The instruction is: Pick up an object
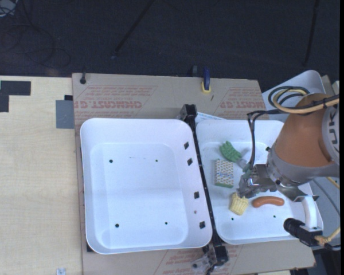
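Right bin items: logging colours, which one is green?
The green toy, farthest back in the right bin; the others are yellow, orange-red and patterned tan.

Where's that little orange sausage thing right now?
The orange sausage lies in the right bin, just right of the yellow corn piece and below the gripper.
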`<state>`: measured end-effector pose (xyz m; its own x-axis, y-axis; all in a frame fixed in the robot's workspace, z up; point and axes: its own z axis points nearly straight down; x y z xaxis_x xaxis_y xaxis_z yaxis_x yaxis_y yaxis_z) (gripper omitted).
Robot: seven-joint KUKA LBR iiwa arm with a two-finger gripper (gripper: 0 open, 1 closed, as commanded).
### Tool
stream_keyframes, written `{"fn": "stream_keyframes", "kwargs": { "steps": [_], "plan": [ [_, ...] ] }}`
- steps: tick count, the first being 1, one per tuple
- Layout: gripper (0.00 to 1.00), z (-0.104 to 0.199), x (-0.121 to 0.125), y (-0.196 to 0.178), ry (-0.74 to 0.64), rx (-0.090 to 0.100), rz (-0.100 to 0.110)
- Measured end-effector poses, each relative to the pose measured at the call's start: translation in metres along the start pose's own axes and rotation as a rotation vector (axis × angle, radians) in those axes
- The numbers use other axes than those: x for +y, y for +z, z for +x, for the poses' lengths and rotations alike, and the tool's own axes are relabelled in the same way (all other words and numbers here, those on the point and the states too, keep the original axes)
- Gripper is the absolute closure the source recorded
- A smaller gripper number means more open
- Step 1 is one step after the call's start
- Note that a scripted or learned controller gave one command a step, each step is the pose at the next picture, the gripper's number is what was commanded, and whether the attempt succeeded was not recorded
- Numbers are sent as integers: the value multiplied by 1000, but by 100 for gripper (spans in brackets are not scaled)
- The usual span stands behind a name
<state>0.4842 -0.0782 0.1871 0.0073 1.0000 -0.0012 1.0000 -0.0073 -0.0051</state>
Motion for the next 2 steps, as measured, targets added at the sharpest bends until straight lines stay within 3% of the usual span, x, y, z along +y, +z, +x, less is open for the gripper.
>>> {"fn": "stream_keyframes", "kwargs": {
  "steps": [1, 2],
  "plan": [
    [100, 50, 49, -94, -14, 2, -14],
    [100, 9, -6, -78, -2, 1, 2]
  ]
}}
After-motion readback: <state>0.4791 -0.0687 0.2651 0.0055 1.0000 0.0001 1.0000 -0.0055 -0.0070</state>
